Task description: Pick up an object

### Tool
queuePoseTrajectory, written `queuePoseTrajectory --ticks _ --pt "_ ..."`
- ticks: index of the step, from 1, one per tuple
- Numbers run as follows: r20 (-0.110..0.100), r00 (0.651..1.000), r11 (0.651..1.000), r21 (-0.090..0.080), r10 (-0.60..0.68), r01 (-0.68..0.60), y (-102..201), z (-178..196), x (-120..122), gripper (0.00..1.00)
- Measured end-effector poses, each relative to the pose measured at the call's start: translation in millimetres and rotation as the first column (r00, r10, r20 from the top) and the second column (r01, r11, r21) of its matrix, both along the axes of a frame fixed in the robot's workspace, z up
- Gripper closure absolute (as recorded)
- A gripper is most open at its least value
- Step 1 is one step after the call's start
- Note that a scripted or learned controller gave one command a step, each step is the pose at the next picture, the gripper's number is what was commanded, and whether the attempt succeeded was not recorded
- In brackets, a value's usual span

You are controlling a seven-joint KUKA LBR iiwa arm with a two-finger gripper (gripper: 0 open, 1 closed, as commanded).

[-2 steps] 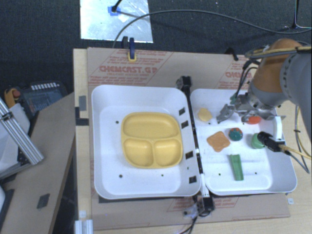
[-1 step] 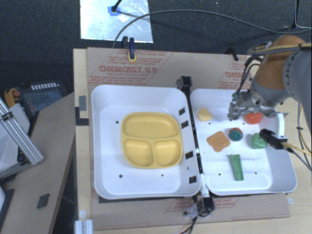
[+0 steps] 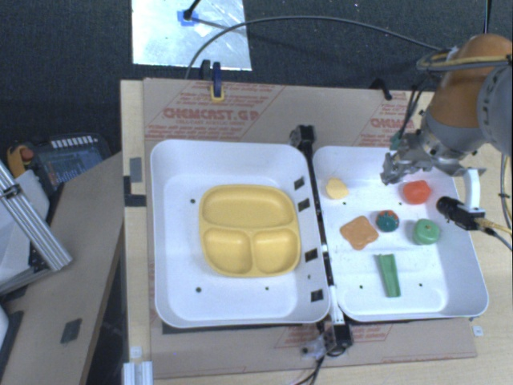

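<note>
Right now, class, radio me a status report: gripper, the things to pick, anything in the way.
Gripper over right bin's far edge, nothing seen held. Red piece beside it, nearest. Yellow piece, others lie apart. Nothing blocking.

5 small objects lie in the right bin: pale yellow lump (image 3: 337,188) at 10 o'clock, red-orange piece (image 3: 416,192) at 1, orange square (image 3: 358,232), teal ball (image 3: 387,220), green disc (image 3: 426,232), green bar (image 3: 389,275) at 6.
</note>
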State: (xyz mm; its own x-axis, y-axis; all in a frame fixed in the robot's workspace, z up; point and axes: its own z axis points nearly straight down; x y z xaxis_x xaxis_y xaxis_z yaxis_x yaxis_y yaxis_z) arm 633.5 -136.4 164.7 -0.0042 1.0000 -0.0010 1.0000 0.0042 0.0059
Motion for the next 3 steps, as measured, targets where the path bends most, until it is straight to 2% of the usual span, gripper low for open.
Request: queuePoseTrajectory --ticks 2,3 --pt "0.003 1.000 1.000 -0.001 0.001 -0.001 -4 130 0 1.00" --pt "-0.004 1.000 1.000 0.002 0.004 -0.004 43 126 -2 1.00"
